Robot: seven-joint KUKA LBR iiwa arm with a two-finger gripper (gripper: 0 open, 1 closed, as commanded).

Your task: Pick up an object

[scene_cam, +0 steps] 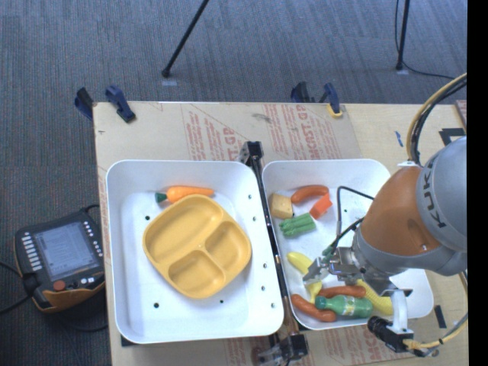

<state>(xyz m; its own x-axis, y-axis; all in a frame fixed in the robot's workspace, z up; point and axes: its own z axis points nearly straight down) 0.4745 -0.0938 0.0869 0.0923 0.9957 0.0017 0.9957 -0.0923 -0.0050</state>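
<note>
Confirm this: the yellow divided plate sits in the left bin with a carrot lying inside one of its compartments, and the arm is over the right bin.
Wrong on one point. The camera view shows the carrot lying on the floor of the left bin, beside the far rim of the yellow divided plate, not in a compartment. The plate is in the left bin, and the arm is over the right bin.

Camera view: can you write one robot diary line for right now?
gripper: low in right bin, above yellow toy | yellow tray, carrot: left bin

Yellow divided plate (197, 245) in left bin (122, 204), carrot (185, 193) beside it, gripper (320, 269) over right bin (381, 170)
</note>
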